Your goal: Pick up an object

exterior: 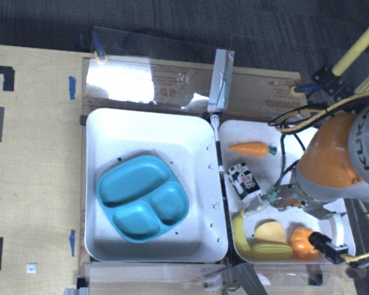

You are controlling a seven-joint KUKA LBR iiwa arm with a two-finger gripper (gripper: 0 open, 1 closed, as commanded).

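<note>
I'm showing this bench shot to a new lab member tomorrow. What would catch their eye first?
Probably the bright blue divided tray, lying at a slant in the left bin. Next, the arm's orange band looming over the right bin, which holds a carrot near its far end, a small black-and-white cow toy in the middle, and yellow and orange pieces at the near end.

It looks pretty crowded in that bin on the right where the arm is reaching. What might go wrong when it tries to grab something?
1. The banana, pale fruit and orange fruit lie packed together at the right bin's near wall; a grab may catch two, or nudge them apart.
2. They sit against that wall, so the gripper might bump it.
3. The small black-and-white toy lies close to the gripper and could be knocked aside.
</note>
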